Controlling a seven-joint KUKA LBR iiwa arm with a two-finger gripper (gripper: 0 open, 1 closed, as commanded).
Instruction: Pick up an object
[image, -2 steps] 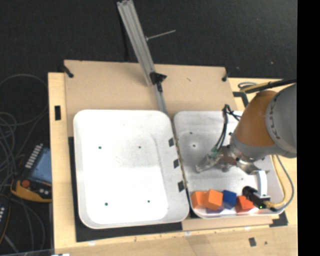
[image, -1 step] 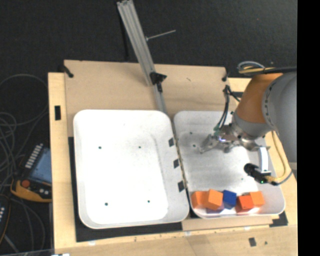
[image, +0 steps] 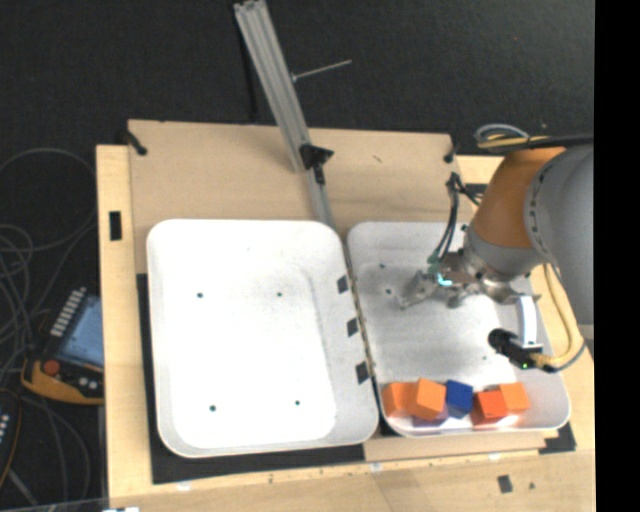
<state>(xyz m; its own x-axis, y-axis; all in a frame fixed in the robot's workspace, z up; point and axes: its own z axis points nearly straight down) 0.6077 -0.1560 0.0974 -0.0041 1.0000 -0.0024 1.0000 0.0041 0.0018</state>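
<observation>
1. from my feed, the arm (image: 520, 215) reaches in from the right, over the right bin (image: 400, 260).
2. claw (image: 412, 293) sits low over the upper middle of that bin's floor; i cannot tell how its grip stands, too small and blurred.
3. nothing visible in the claw.
4. blocks lie in a row along the right bin's near wall: orange block (image: 418, 398), blue block (image: 459, 396), then a second orange block (image: 500, 402) at the right end. a purplish piece (image: 428, 421) peeks out beneath the first.
5. blocks are well apart from the claw.
6. left bin (image: 250, 330) sits beside the right one on the desk (image: 220, 170).
</observation>
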